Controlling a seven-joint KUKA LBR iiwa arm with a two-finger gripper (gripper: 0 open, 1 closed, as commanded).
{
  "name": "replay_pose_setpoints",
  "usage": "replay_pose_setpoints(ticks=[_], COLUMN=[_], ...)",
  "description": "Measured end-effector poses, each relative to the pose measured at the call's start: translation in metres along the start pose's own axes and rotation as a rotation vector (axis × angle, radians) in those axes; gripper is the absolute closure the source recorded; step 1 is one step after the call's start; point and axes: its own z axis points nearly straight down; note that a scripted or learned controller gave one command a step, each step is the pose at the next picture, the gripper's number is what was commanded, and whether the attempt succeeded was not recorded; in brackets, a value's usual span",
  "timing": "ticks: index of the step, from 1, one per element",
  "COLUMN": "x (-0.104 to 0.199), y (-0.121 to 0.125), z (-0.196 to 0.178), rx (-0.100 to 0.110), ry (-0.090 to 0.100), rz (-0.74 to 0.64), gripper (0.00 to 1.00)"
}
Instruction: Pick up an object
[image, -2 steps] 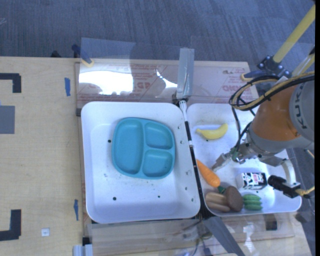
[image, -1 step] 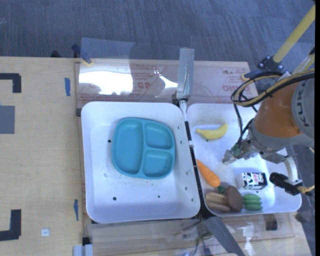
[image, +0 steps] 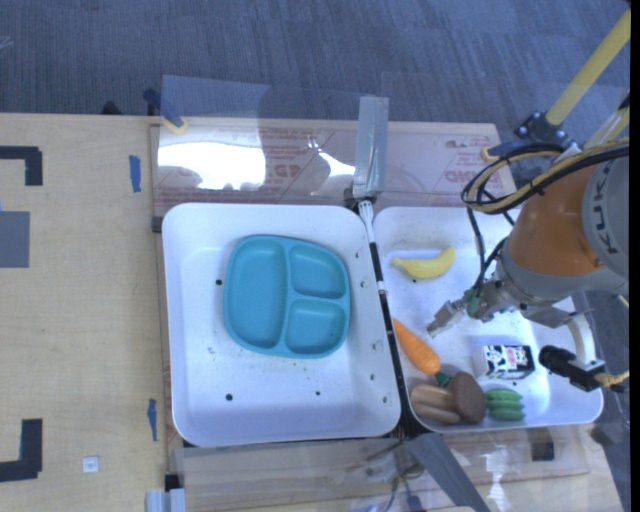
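The right bin (image: 478, 232) holds a yellow banana (image: 425, 264) at the back and an orange carrot (image: 417, 346) along its left wall. A tan bread roll (image: 432, 402), a brown rounded piece (image: 466, 395) and a green pea pod (image: 504, 403) lie together at the front. A small black-and-white carton (image: 507, 359) sits right of the middle. My gripper (image: 452, 313) hangs over the middle of this bin, between the banana and the carrot and left of the carton. Nothing shows in its grasp.
The left bin (image: 190, 330) bears a blue divided plate (image: 286, 296). A raised divider (image: 380, 300) separates the two bins. The orange-banded arm (image: 555, 235) and its cables cover the right bin's right side. A clear plastic sheet (image: 260, 150) lies behind the bins.
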Motion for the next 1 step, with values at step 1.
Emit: replay_pose_setpoints(ticks=[1], x=[0.0000], y=[0.0000], z=[0.0000], rx=[0.000], ry=[0.000], rz=[0.000], gripper=[0.00])
